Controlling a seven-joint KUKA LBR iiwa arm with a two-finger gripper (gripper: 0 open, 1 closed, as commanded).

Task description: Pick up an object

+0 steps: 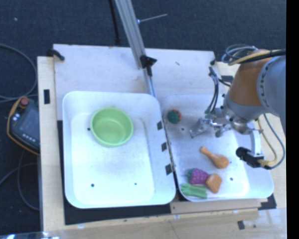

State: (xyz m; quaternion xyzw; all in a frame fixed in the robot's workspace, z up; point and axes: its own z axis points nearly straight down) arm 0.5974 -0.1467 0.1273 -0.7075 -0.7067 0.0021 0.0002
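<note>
A: Start at the near edge of the right-hand shallow white bin (259, 185). What lies there?

B: A flat green bean-pod toy (193, 190) at the near rim, lying roughly across the view. Touching it from behind, a purple bunch-of-grapes toy (198, 176), and just beside that on the right a small orange carrot-like chunk (214, 182).

A: And a little farther in?

B: An orange drumstick-shaped toy (215, 158), the nearest thing to the two-finger metal gripper (202, 128). It lies just nearer the camera than the gripper and slightly to its right, apart from it. Its long axis runs on a slant: the thin end points up-left toward the gripper, the thick round end down-right.

A: Is the gripper holding anything?

B: Nothing sits between the fingers. They hang over bare bin floor, but I cannot tell how far apart they are; the metal blurs together. The grey arm with its orange band (249, 86) comes in from the right.

A: Farther still?

B: A small round ball, green with a red patch (174, 116), near the far-left corner of that bin, left of the gripper and apart from it.

A: And the other bin?

B: The left-hand white bin (114, 183) holds a light green plastic bowl (111, 126), upright, toward its far-left part, well apart from the gripper.
</note>
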